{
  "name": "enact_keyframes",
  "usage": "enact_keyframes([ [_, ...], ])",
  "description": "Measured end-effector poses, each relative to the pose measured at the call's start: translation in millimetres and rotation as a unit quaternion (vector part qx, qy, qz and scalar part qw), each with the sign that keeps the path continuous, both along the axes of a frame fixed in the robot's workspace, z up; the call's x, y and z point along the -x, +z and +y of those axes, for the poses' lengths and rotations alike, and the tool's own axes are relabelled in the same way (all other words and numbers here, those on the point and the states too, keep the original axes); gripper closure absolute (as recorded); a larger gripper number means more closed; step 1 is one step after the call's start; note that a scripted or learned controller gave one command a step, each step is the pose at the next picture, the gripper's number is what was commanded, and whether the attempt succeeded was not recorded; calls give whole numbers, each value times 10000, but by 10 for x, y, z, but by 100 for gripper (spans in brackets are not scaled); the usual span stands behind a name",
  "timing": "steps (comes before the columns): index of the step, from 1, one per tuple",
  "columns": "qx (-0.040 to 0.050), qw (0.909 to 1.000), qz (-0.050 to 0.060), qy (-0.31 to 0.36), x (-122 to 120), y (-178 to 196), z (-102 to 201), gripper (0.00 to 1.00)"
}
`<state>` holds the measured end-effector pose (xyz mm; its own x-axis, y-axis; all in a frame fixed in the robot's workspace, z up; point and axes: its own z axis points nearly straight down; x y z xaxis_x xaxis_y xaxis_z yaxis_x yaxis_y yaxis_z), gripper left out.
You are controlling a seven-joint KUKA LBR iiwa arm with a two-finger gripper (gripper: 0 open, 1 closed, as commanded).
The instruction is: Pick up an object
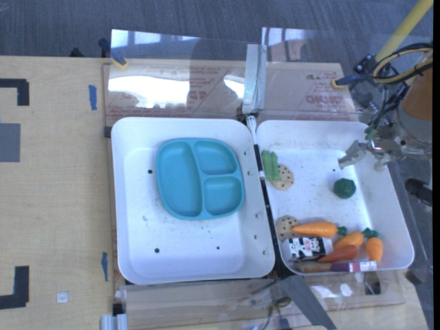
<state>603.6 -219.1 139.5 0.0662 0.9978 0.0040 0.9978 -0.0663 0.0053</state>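
Claw [357, 155] sits over the upper right part of the right bin [401, 215], and I cannot tell from this slanted view how it is set; I see nothing in it. Nearest to it is a small dark green lump [344, 188] — rounded, bumpy, with no clear long axis — lying just below the claw on the bin floor, apart from everything else. Along the bin's front edge I see a crowd: an orange carrot [315, 229] lying roughly left to right with its green tip toward the right, two smaller carrots [363, 241] beside it at the right corner, a black-and-white box [306, 248], a red piece [338, 254] below the carrots, and a clear tube [344, 267] against the front wall. A round cookie [284, 224] touches the carrot's left end; a second cookie [282, 177] lies by the dividing wall with a light green pod [269, 163] standing lengthwise, top to bottom. Over in the left bin [130, 205] rests a teal divided plate [200, 178] — three compartments, all bare. Both bins sit on the wooden worktop [51, 184].
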Motion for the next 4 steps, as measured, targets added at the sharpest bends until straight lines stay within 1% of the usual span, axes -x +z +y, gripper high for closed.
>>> enact_keyframes([
  [1,11,9995,-1,317,175,-525,218,0],
  [2,33,9960,-5,891,-183,-256,302,0],
  [3,27,9956,7,934,253,-530,371,0],
  [4,27,9956,5,935,252,-529,370,0],
])
